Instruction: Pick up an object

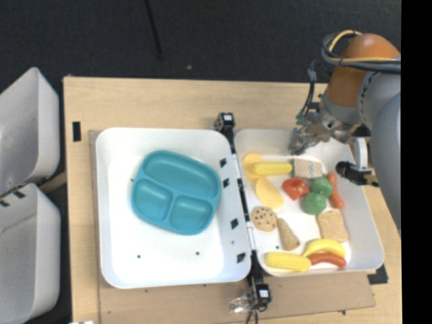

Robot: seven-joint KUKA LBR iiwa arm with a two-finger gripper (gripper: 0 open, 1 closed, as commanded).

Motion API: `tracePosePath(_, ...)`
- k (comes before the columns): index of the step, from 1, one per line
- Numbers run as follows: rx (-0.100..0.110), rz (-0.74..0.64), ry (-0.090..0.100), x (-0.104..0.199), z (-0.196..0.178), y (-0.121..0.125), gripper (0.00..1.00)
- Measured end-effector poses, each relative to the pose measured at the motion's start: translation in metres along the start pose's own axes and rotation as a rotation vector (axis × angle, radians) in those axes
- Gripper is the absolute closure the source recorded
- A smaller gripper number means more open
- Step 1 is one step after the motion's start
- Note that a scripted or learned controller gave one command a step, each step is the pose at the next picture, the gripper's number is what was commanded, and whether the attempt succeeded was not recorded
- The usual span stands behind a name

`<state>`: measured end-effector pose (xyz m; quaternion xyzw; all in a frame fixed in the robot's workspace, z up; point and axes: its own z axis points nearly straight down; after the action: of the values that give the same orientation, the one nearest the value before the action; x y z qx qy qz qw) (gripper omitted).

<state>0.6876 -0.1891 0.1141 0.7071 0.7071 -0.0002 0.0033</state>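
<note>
The right bin [361, 238] holds several toy foods: a corn cob [272, 169], a pale yellow piece [268, 193], a red pepper [294, 187], a green piece [316, 200], a speckled white block [308, 167], a cookie [263, 217], a cone [288, 233], a toast slice [331, 224], another corn cob [288, 261] and a banana [324, 248]. My gripper [302, 139] hangs over the bin's far edge, just above the speckled block. Nothing is visible between its fingers.
The left bin [115, 248] holds a blue divided plate [176, 191]. The grey arm with its orange band [351, 79] comes in from the upper right. A black clip [224, 121] sits at the far end of the divider between the bins.
</note>
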Motion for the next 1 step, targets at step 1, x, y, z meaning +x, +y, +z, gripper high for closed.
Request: tracePosePath(1,-0.004,0.003,0.002,-0.0034,-0.0660,0.0025,1.00)
